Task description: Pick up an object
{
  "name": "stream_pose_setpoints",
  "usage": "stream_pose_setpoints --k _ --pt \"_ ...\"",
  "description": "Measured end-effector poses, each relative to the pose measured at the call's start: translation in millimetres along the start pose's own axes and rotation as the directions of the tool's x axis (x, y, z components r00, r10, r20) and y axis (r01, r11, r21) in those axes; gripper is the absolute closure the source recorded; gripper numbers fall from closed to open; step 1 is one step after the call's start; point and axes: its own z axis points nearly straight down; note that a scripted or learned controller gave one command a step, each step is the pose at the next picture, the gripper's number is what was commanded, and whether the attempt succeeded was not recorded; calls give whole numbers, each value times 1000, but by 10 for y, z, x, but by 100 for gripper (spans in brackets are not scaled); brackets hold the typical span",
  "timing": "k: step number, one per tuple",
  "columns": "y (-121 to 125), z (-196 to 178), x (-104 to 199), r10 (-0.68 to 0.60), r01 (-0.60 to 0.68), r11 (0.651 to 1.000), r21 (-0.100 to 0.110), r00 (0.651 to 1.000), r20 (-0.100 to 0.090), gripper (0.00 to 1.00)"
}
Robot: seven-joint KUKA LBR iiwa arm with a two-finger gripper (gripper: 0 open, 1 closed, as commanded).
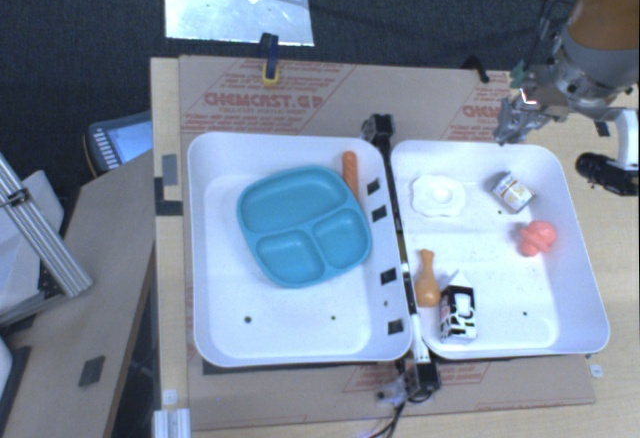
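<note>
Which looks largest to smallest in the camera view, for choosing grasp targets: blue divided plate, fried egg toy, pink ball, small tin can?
1. Blue divided plastic plate
2. White fried egg toy
3. Pink ball and small tin can: too alike to rank.

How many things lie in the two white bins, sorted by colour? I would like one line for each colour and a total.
Blue: 1, the divided plate
Orange: 2, the carrot-like stick and the small bottle shape
White: 1, the fried egg
Pink: 1, the round lump
Silver with label: 1, the small can
Black and white: 1, the carton
Total: 7

left bin [215,326]: tray [303,224] | right bin [570,311]: can [512,192], carton [458,313], bottle [427,278]
</note>
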Motion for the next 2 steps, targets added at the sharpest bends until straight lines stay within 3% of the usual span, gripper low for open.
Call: stream_pose_setpoints --k 2 --pt "-44 320 1035 -5 5 1000 5 1000 -2 100"
